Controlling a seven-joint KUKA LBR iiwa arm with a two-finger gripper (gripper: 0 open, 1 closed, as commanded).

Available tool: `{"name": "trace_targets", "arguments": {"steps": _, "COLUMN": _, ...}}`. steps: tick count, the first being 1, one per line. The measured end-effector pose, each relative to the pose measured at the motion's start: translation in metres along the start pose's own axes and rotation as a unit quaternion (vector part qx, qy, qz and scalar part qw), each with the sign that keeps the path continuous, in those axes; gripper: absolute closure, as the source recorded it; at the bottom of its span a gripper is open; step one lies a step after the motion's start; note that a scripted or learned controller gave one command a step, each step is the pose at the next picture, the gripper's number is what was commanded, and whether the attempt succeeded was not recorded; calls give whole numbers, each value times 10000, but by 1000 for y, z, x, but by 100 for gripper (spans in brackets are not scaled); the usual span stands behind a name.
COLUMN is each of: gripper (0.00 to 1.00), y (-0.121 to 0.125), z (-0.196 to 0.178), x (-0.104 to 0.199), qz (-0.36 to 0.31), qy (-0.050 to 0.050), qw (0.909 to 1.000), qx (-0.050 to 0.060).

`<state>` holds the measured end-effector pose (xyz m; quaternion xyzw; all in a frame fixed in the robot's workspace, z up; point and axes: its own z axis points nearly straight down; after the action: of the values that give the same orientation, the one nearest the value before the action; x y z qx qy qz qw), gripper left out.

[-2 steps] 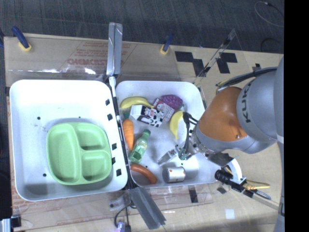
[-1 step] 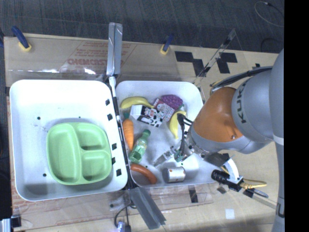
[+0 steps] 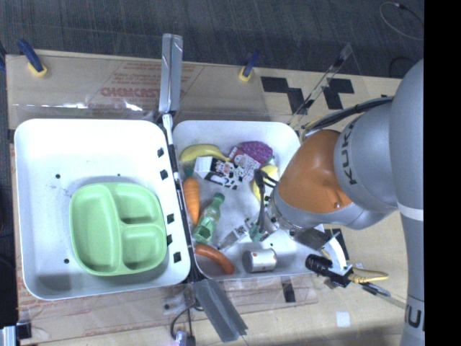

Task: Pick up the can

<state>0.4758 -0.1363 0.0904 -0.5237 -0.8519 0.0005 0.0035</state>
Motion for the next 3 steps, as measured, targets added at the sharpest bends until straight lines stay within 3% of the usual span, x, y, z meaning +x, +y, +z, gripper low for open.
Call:
{"name": "trace_targets", "arguments": {"steps": 1, "gripper": 0, "y": 0, "z": 0, "x": 0, "qz": 1, "qy": 0, "qw": 10000, "qx": 0}}
{"name": "trace_targets", "arguments": {"steps": 2, "gripper": 0, "y": -9, "z": -1, "x": -20, "qz": -556, "qy": -26, "qw": 9984, "qx": -19}}
{"name": "trace_targets", "arguments": {"steps": 3, "gripper": 0, "y": -5, "z": -5, "x": -10, "qz": 377, "qy": -28, "qw": 9993, "qx": -18}}
